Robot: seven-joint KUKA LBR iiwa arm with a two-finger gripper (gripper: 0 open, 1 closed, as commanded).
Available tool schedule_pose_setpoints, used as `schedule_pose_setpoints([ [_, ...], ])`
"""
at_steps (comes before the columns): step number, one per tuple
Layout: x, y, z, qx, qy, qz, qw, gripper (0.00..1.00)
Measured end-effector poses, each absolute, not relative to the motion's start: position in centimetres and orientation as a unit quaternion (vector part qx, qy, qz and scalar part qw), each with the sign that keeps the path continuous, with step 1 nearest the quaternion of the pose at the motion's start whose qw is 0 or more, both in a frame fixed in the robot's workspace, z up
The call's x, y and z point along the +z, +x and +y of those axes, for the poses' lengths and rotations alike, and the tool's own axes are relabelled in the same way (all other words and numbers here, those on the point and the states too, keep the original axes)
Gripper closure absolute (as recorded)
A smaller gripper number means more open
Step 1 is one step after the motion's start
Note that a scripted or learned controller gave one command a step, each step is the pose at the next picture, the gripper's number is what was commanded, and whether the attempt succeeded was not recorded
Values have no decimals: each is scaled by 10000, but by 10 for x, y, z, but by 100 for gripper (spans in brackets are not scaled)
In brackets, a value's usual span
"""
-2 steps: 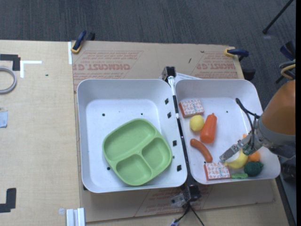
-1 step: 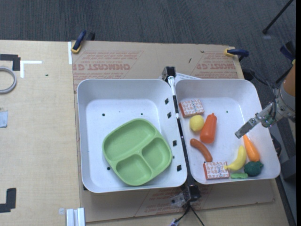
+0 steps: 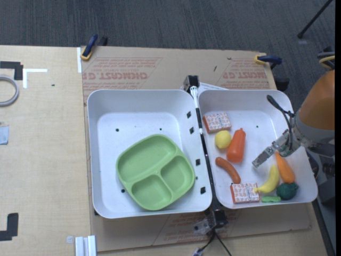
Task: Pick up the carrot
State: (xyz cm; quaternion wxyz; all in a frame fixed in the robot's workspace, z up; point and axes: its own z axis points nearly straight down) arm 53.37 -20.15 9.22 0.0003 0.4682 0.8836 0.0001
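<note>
Two white bins sit side by side on the surface (image 3: 42, 159), the arm reaching in from the right.

Nearest the camera, along the front of the left bin (image 3: 101, 159), a green divided plate (image 3: 154, 171) lies tilted. In the right bin (image 3: 250, 103), from left to right, lie a red sausage (image 3: 228, 169), a yellow lemon (image 3: 222, 139), an orange bottle (image 3: 236, 145), one small red-and-white carton (image 3: 217, 121) at the back and another carton (image 3: 244, 193) at the front, then a banana (image 3: 269, 180). The carrot (image 3: 285, 167) lies just right of the banana, near the bin's right wall, with a green broccoli piece (image 3: 287, 191) in front of it. The gripper (image 3: 269, 155) hangs just beside the carrot's upper end, and whether its jaws are open or closed cannot be told. The carrot rests in the bin.
</note>
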Motion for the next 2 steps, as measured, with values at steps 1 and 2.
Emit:
schedule_pose_setpoints([
  [1, 103, 535, -202, 4, 4692, 8831, 19, 100],
  [2, 93, 491, -167, 3, 3650, 9310, 12, 100],
])
